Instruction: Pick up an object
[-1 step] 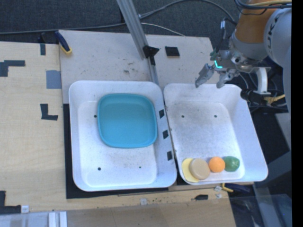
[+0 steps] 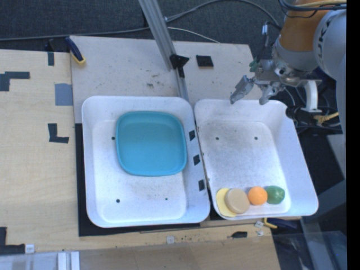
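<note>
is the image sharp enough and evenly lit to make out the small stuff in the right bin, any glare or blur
Camera view: light is even and soft, with no hard shadows; the orange ball and green ball read clearly in the right bin; the claw looks slightly soft; mild sheen on the blue plate.

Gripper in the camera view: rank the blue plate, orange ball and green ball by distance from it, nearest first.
Measured from the gripper, at the right bin's far edge:
1. Green ball, right bin, near corner.
2. Orange ball, just left of it; nearly tied.
3. Blue plate, left bin.
</note>
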Tool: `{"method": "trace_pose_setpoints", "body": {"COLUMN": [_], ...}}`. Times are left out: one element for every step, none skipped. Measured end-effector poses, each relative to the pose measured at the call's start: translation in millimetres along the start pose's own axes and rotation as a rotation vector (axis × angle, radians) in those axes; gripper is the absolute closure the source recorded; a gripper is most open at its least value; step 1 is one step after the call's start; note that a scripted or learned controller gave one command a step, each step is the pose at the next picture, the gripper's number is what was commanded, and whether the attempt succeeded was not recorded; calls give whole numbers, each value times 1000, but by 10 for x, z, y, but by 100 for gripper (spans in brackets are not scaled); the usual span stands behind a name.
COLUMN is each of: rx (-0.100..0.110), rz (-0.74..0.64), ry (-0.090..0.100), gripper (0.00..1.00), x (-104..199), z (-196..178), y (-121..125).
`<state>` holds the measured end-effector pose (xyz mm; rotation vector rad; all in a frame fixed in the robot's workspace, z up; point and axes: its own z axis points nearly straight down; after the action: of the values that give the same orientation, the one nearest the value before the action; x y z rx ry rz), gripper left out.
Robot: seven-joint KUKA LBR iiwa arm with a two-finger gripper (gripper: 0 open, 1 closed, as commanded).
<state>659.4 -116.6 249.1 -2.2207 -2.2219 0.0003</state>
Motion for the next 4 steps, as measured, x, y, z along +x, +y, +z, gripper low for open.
{"method": "trace_pose_setpoints", "body": {"rx": [5,4,5,0], "rz": [0,0,0,-1], "ry": [0,0,0,0], "gripper": [0,0,0,100], "x": [-19,-41,-35,-32], "z": [632,1064,1596,1466], "y": [-3,-8,-22,-7]}}
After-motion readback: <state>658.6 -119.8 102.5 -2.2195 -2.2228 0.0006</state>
